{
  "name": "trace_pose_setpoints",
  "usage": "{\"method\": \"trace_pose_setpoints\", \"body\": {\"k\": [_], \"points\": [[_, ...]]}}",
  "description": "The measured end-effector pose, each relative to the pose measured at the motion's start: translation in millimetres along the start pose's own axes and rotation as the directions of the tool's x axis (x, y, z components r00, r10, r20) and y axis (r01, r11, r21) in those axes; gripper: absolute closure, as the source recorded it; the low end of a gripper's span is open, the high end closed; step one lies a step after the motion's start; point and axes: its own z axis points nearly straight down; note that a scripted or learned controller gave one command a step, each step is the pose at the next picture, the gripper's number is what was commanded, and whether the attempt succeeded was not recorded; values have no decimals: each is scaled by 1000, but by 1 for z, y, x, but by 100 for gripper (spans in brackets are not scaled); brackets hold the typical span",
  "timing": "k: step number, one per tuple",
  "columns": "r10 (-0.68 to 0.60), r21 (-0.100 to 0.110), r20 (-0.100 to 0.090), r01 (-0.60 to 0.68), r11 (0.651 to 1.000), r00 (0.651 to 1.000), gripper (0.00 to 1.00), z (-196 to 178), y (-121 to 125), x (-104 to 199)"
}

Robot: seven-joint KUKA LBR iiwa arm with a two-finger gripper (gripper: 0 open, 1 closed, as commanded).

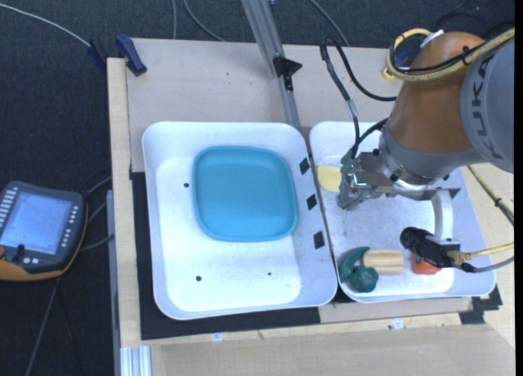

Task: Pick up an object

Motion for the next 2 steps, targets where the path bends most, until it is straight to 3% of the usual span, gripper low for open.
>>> {"method": "trace_pose_setpoints", "body": {"k": [2], "points": [[1, 1, 0, -1, 1000, 1000, 100, 10, 15, 96]]}}
